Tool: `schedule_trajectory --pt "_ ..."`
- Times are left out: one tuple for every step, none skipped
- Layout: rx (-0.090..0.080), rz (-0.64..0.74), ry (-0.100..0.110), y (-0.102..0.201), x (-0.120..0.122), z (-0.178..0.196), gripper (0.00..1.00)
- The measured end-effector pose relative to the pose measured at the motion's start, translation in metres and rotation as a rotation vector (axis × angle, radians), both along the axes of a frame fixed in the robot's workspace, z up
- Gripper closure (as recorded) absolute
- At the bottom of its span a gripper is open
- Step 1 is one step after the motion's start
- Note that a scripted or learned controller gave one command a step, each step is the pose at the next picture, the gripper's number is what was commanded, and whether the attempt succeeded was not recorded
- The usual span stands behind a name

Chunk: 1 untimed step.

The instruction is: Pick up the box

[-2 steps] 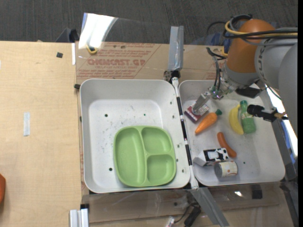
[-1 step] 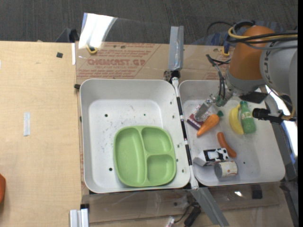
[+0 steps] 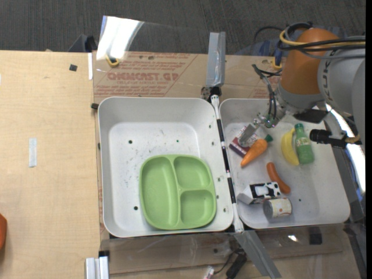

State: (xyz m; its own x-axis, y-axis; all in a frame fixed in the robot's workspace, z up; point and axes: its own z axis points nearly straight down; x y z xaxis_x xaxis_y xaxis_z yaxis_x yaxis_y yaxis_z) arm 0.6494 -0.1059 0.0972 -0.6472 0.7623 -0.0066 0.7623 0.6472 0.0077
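- Left bin [image 3: 110, 156]: holds a green divided plate [image 3: 177, 190].
- Box [image 3: 265, 190], black-and-white: lies in the right bin [image 3: 331, 211] near its front, beside a can [image 3: 278, 208].
- Gripper [image 3: 251, 133]: low at the bin's back-left, by a carrot [image 3: 254, 151]; finger state cannot be told. Box well apart, nearer the front.
- Step: approach; next, likely travel toward the box.

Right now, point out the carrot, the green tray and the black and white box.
carrot [image 3: 256, 150]: camera view, middle of its orange body.
green tray [image 3: 178, 191]: camera view, central divider.
black and white box [image 3: 265, 190]: camera view, top face.
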Motion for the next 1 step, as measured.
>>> schedule_trajectory --pt "-0.001 -0.002 -0.009 -0.001 0.002 0.0116 1.0"
